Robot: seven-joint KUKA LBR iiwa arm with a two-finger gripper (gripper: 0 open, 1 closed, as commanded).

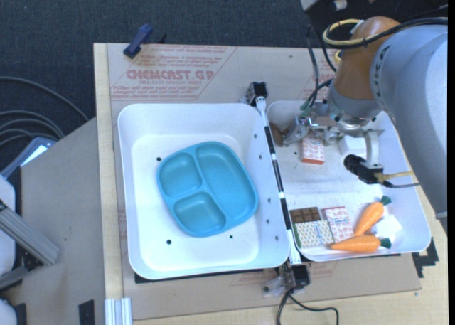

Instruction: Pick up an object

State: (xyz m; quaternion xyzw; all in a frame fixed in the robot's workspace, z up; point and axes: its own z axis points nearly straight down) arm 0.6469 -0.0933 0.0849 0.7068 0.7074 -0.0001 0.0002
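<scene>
My gripper (313, 134) hangs over the far end of the right bin (416, 211), under the grey arm with its orange band. A small red-and-white box (312, 151) shows just below the gripper, touching it or very close to it; whether it is held is hidden by the wrist. At the near end of the same bin lie two orange carrots (368, 218) (355, 244) and several small packets (315, 232), well away from the gripper.
The left bin (135, 174) holds a blue divided plate (205, 188). A ridge with black clips (273, 167) separates the bins. A small brown item (284, 134) lies by the right bin's far left wall. A black part with a yellow cable (361, 168) hangs right of the box.
</scene>
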